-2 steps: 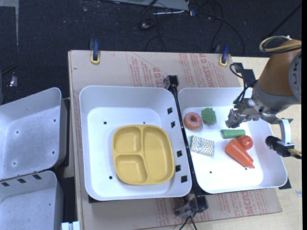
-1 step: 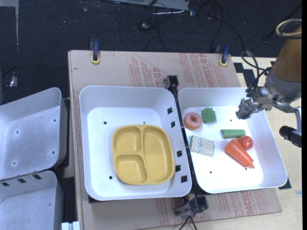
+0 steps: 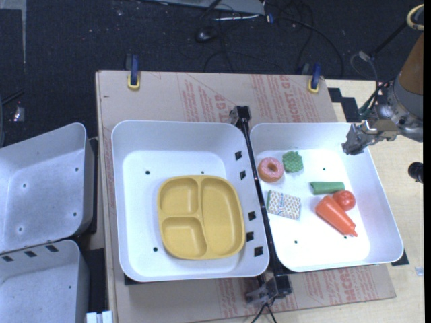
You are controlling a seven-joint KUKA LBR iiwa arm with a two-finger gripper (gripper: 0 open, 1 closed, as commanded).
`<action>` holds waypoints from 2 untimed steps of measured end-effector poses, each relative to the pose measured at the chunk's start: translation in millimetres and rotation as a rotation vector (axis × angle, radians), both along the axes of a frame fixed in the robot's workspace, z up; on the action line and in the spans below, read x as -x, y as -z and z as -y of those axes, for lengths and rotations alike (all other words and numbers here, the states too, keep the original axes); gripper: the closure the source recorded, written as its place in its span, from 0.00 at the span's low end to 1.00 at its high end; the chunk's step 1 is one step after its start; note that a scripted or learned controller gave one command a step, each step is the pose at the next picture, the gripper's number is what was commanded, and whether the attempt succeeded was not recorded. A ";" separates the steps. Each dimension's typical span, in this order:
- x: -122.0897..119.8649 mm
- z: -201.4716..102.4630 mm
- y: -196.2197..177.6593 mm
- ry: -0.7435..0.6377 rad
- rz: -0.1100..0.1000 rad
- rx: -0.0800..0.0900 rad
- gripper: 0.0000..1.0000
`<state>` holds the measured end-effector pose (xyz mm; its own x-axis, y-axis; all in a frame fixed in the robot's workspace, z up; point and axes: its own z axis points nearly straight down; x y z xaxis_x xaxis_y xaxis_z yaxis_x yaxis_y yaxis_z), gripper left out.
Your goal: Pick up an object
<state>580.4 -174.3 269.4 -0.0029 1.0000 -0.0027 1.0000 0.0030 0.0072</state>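
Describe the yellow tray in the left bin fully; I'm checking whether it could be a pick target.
The yellow tray is a rounded-rectangle plate that looks like moulded plastic, with three compartments: two long ones side by side above and one wide one below. It lies flat, turned slightly askew, right way up, near the middle of the left bin. All three compartments hold nothing, and only the bin floor touches it.

Yellow divided tray (image 3: 201,216) in left bin (image 3: 128,180)

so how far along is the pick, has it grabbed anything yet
Nothing looks picked yet. The gripper is at the right bin's upper right rim, with nothing seen in it. The donut, carrot and other items lie in the bin. Reaching down and grasping one is left.
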 end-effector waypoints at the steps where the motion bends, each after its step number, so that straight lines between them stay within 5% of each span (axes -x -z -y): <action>1: -16.7 -54.3 -3.5 -0.005 -0.004 -0.003 1.00; 2: -37.1 -99.0 8.3 -0.005 -0.005 -0.003 1.00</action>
